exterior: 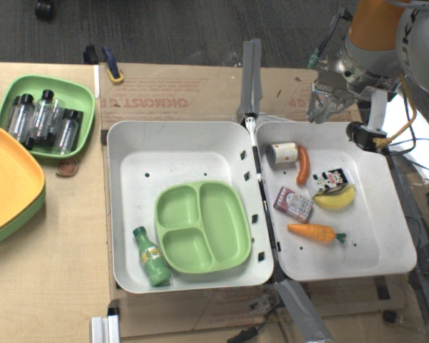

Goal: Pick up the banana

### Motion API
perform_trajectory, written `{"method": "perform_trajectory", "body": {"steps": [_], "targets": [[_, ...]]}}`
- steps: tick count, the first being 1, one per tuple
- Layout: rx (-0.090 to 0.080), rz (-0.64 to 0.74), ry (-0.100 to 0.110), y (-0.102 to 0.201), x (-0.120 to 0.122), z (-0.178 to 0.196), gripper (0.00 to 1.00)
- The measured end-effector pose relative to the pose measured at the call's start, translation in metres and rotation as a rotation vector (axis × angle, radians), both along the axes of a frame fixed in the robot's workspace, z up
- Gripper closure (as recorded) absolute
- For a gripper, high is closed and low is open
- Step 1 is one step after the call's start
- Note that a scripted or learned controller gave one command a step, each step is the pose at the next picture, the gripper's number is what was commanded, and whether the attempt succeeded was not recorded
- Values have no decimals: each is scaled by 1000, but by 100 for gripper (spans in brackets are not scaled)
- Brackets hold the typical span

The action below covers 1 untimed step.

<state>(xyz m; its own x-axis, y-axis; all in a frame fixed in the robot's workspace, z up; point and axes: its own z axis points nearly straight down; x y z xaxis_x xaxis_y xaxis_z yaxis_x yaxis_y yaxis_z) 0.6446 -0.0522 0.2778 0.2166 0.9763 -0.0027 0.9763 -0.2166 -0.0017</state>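
The banana (335,198) lay in the right bin (386,252), toward its right side, with a small black-and-white package (331,180) touching its upper edge. The gripper (324,110) hung above the far rim of that same bin, near its upper right corner — well apart from the banana, which sat nearer the camera and slightly to the right of it. Whether the jaws were released or clenched could not be told from this angle; nothing could be seen between them.

Around the banana lay a carrot (314,232) just below it, a pink box (294,204) to its left, a red sausage (303,166) and a white can (283,152) farther up.

The left bin (129,156) held a green divided plate (201,227) and a green bottle (151,256) — both far from the gripper.
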Motion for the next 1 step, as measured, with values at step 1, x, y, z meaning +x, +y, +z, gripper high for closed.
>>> {"method": "perform_trajectory", "body": {"steps": [1], "targets": [[0, -63, 2, 33, 7, -61, 100]]}}
